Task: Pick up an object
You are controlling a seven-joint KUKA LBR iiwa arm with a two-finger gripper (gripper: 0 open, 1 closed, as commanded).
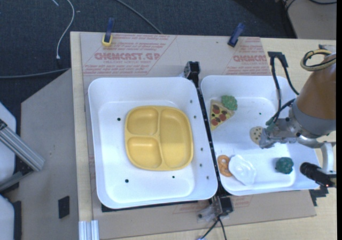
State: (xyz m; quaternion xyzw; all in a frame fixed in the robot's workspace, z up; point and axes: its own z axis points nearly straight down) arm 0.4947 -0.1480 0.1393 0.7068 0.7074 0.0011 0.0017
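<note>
The single overhead view looks down on two shallow white bins set side by side on a bench. The left bin [107, 142] holds a yellow divided plate [159, 138] with three compartments, lying flat near its middle. The right bin [251, 86] holds the small things: a toy pizza slice [219, 113] near its left wall, with a green broccoli-like piece [228, 101] touching its upper end; a round tan cookie-like disc [257, 134] toward the middle; an orange pretzel-like piece [223, 164] at the front left, just beside a crumpled white item [243, 169]; and a dark green lump [284, 165] at the front right.

The arm reaches in from the right, its gripper [265, 140] low over the right bin and just beside the tan disc, which looks the likeliest target. Whether anything is held cannot be told: the wrist hides the tips.

The disc is probably light, stiff plastic, thin and flat, so it may slide on the smooth bin floor; taking it across its rim edges seems the surest hold. The pizza slice would handle alike.
</note>
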